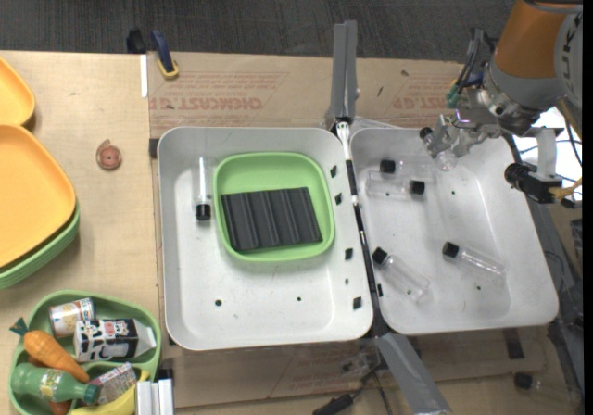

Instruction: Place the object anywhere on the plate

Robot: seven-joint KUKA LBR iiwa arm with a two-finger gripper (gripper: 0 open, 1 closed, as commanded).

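A green square plate (272, 162) lies in the left bin (269, 311) with a dark grey ribbed slab (275, 218) on it. Left of the plate, a clear vial with a black cap (202, 191) rests on the bin floor. The right bin (463, 307) holds several more clear, black-capped vials, among them one (398, 187) near the back, one (471, 258) at the right and one (397, 270) near the divider. My gripper (445, 143) hovers over the right bin's back edge, apart from the plate. Something clear and blurred sits just under it.
Stacked orange plates (28, 191) lie on the bench at far left. A green bowl of toy food (83, 348) stands at the front left. A small pink disc (109, 156) and a blue-handled clamp (164, 54) lie behind the left bin.
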